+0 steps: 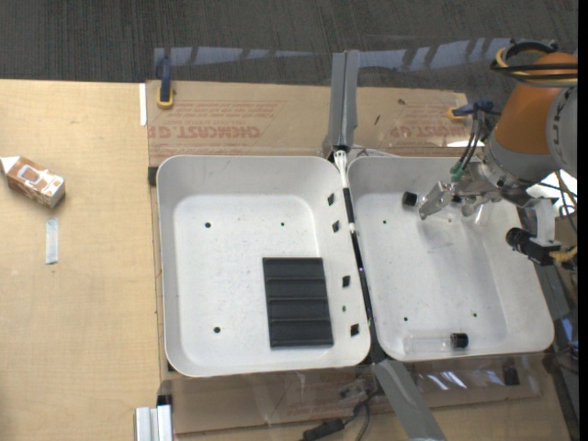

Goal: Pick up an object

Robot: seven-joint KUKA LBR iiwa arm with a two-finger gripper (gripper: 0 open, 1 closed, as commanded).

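A black ridged rectangular block [298, 302] lies flat in the left bin [184, 200], toward its front right. In the right bin [514, 329], a clear, hard-to-see item with a black cap [459, 341] rests against the front wall. My gripper [452, 204] hangs over the back of the right bin, far from both objects. Its silvery fingers [432, 207] stand apart, open, with nothing between them. A small black piece [410, 197] sits just left of the fingers; I cannot tell whether it is loose.
A divider rail [342, 108] runs between the bins. Cardboard [239, 122] lies behind them with yellow clamps [165, 97]. On the wooden bench at left sit a small printed box [35, 182] and a white strip [51, 243]. The arm's orange band [528, 118] is at the right.
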